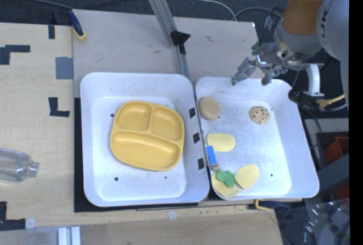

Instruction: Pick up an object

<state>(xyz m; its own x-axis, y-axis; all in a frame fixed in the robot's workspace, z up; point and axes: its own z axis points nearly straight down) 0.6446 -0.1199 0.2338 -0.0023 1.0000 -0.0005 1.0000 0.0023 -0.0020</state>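
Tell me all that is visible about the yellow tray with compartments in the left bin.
The yellow tray is a rounded, shallow dish that looks like smooth plastic. It has three compartments: two smaller ones at the far side and one long one at the near side, all without contents. It lies flat, slightly turned, on the floor of the left bin, near its middle. Nothing else touches it.

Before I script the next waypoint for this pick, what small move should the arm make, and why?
Probably bring the tool forward and down toward the cookie. The tool hangs open over the far rim of the right bin with nothing between its fingers, and the cookie lies nearest it, apart from the other items.
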